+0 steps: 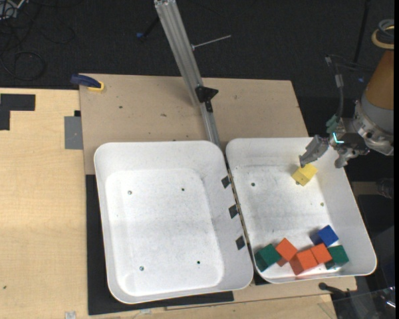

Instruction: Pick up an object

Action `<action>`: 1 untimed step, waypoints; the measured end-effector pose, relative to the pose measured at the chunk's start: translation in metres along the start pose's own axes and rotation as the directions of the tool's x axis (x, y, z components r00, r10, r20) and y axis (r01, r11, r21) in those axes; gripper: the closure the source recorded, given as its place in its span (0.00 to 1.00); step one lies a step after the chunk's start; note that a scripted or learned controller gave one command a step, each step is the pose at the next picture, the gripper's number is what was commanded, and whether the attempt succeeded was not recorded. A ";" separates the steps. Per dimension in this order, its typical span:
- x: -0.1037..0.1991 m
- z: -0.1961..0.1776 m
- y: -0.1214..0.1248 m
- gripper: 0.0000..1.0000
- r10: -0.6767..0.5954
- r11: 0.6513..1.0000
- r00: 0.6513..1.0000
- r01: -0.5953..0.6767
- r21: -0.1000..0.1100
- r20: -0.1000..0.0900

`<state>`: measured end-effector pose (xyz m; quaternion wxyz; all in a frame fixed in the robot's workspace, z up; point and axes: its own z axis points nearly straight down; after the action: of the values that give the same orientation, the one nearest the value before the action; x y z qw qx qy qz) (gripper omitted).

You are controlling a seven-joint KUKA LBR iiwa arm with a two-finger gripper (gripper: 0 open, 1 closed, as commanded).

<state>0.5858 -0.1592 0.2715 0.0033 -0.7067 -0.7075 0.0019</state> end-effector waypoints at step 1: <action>0.000 -0.003 0.001 0.00 0.000 1.000 1.000 0.000 -0.005 0.001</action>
<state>0.5865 -0.1595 0.2740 0.0013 -0.7068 -0.7074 0.0007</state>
